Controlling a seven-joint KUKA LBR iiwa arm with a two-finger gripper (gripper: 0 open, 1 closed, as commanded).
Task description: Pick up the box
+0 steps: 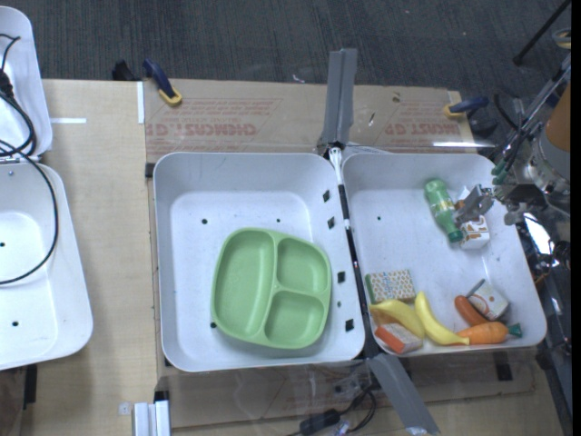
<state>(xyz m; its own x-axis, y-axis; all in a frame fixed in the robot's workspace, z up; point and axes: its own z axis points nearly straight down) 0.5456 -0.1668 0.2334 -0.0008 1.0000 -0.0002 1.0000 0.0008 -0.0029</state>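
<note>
Bench (91, 116) is carrying two white bins side by side. Left bin (182, 180) is holding a green divided plate (272, 289), nothing task-related. Right bin (399, 209) is where the work is sitting. Arm (556, 148) is reaching in from 3 o'clock over that bin's far-right part.

Going down in size inside the right bin: banana (431, 321) and carrot (486, 334) are lying along the 6 o'clock wall, and a green bottle (441, 209) is lying near 12. The box (390, 286), small w/ a speckled top, is lying flat near the bin's 8 o'clock side, just beside the banana's upper end. Its long axis is running approx 9-to-3, slightly tilted.

Gripper (474, 205) is hanging at the bin's 2 o'clock area, right of the bottle and directly above a small white carton (475, 233). Can't tell whether it's spread or closed up; too small and cluttered.

Key relation: the box is lying toward 8 o'clock from the gripper, well apart, w/ bare bin floor between. Probably needs a diagonal move that way, then closing across the short axis, i.e. along 12-to-6. The banana crowding the 5 o'clock corner is looking like the main risk.
</note>
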